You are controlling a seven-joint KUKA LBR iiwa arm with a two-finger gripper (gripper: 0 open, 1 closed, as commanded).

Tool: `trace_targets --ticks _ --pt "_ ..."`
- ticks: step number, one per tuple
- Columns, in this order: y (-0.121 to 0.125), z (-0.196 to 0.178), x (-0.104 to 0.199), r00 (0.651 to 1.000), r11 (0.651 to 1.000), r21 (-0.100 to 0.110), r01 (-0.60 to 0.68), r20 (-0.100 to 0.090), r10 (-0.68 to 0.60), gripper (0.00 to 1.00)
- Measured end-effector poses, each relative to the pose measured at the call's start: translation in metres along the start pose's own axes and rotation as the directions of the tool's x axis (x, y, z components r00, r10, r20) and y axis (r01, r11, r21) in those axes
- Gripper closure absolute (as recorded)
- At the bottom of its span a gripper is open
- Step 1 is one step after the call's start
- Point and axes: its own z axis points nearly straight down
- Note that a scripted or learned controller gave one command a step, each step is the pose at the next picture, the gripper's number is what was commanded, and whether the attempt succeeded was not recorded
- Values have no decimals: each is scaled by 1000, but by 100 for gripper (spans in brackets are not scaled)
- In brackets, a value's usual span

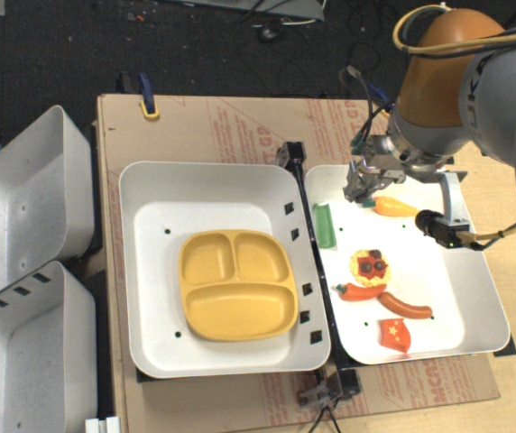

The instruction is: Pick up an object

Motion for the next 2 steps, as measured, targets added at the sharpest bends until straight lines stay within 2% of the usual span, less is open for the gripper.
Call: trace_targets --ticks 1,2 --pt "-11 -3 47 1000 1000 2 0 0 0 100" --pt "-16 2 109 1000 1000 1 0 0 0 100"
